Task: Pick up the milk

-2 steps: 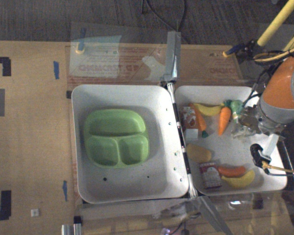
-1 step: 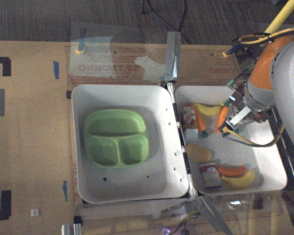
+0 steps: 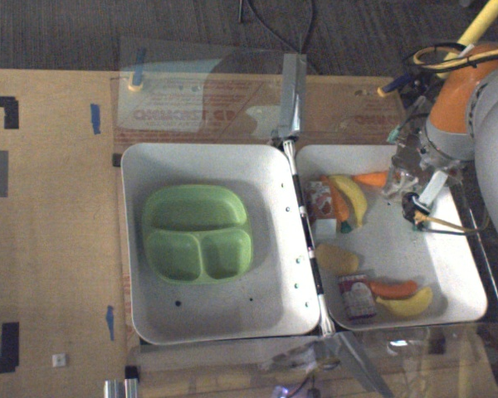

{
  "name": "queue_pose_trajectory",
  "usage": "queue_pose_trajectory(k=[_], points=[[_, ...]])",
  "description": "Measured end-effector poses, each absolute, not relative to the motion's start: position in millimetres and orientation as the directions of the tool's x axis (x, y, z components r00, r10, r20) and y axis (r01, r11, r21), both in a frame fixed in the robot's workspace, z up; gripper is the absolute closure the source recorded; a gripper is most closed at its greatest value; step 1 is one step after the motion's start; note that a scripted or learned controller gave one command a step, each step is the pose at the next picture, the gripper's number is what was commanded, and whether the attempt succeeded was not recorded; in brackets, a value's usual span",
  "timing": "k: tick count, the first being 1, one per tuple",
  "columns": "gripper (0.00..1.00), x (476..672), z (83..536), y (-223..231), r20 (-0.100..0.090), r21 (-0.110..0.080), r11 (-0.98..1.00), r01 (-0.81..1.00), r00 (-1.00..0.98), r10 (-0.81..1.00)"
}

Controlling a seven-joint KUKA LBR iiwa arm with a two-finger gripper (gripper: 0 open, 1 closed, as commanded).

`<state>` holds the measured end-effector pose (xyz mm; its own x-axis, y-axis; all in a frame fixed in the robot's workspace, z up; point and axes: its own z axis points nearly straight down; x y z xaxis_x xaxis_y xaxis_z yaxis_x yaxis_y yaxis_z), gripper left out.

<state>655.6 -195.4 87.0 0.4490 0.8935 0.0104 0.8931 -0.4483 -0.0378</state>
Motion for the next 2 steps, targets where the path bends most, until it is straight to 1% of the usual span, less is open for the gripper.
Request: queue_pose_trajectory(k=[1, 2], points=[[1.00, 668.2, 202, -142, 0.001, 0.003, -0.611, 0.792, 0.611, 0.792], [1.00, 660.9, 264, -165, -0.001, 0.001, -0.576, 0.817, 0.576, 0.817]])
